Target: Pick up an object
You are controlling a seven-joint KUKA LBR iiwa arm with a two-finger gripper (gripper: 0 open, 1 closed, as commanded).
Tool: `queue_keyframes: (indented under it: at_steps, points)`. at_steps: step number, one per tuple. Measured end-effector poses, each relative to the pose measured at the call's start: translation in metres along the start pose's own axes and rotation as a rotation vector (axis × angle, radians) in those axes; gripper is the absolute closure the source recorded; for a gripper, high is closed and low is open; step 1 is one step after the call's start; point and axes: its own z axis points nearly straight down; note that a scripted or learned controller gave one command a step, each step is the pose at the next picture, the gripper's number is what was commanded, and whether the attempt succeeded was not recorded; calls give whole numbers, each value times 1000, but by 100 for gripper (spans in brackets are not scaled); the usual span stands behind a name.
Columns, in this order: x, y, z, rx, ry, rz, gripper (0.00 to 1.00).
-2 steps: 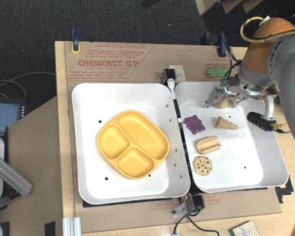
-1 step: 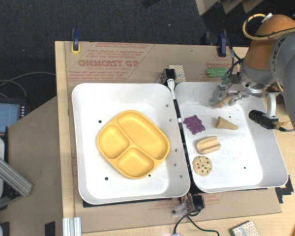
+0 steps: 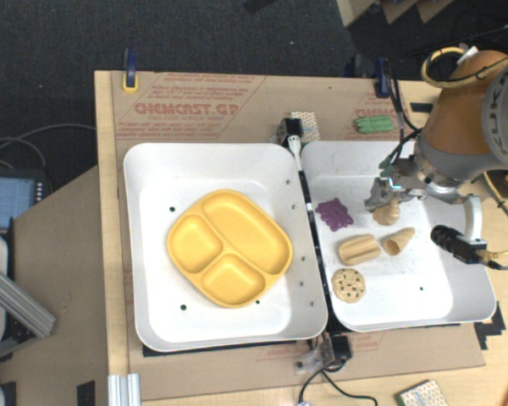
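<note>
Evidently the gripper (image 3: pixel 384 200) is down in the right-hand bin (image 3: pixel 457 307), directly over a small tan rounded piece (image 3: pixel 386 216) that sits at the bin's centre, toward twelve o'clock. Whether that piece is pinched or merely underneath I cannot tell — the wrist hides the tips from this slant.

That tan piece looks like moulded toy food: light, rigid, smooth-skinned. My guess is it would skate sideways under an off-centre squeeze, so the hold wants to straddle its widest part, low down near the bin floor.

Other candidates lie close by. At four o'clock from the gripper, a tan cone (image 3: pixel 398 242) on its side — tapered, so it would likely squirt out unless taken across the broad end. At seven o'clock, a bread-roll shape (image 3: pixel 358 249), cylindrical and best gripped across its short axis. Below that, toward six o'clock, a flat chocolate-chip cookie (image 3: pixel 349 285), too thin to take except by its rim. At nine o'clock, a purple knobbly piece (image 3: pixel 334 214), perhaps grapes, near the wall between the bins.

Over in the left bin (image 3: pixel 152 303) rests a yellow divided plate (image 3: pixel 229 247), wide and shallow, graspable only at its lip.
</note>
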Motion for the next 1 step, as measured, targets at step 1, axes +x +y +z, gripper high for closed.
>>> queue_keyframes:
  at_steps: [1]
  points:
    - [65, 19, -79, -15, -3, -7, 100]
